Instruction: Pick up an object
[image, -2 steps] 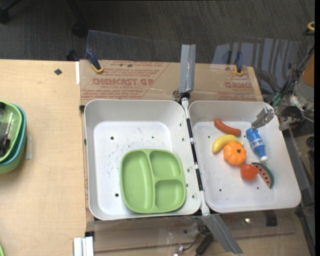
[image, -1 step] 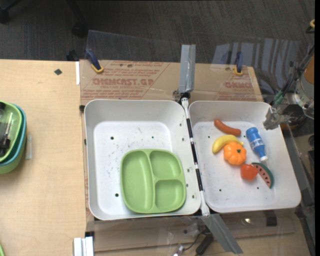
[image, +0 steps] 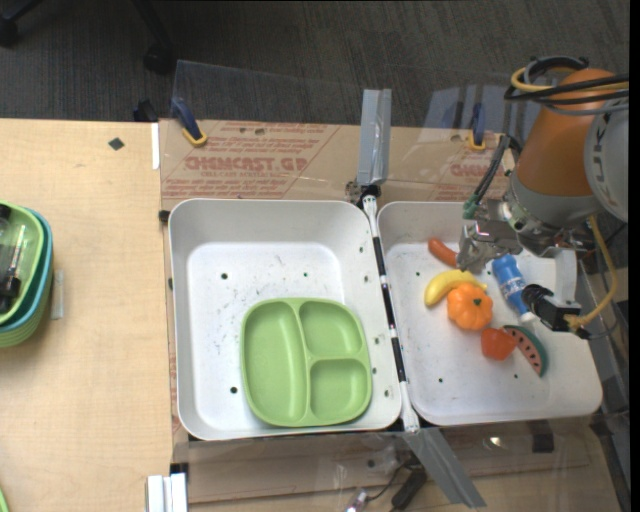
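Pincer (image: 478, 250) in rt bin (image: 440, 385), banana (image: 445, 287) just below-left; spread/shut prob. unclear.

Right bin (image: 560, 395): clutter is bunched in the upper-middle. Banana (image: 447, 285) touches the orange fruit (image: 469, 306), carrot (image: 442, 250) sits just above, red piece (image: 497, 344) and watermelon slice (image: 529, 349) lie below-right, blue bottle (image: 509, 283) to the right. End effector (image: 478, 243) and arm crowd the top-right corner. Open floor runs along the left wall and the whole bottom strip. Left bin (image: 190, 300): green divided plate (image: 307, 360) fills the lower centre-right; top half and left strip are open. The divider (image: 383, 290) between the bins blocks low sideways moves.
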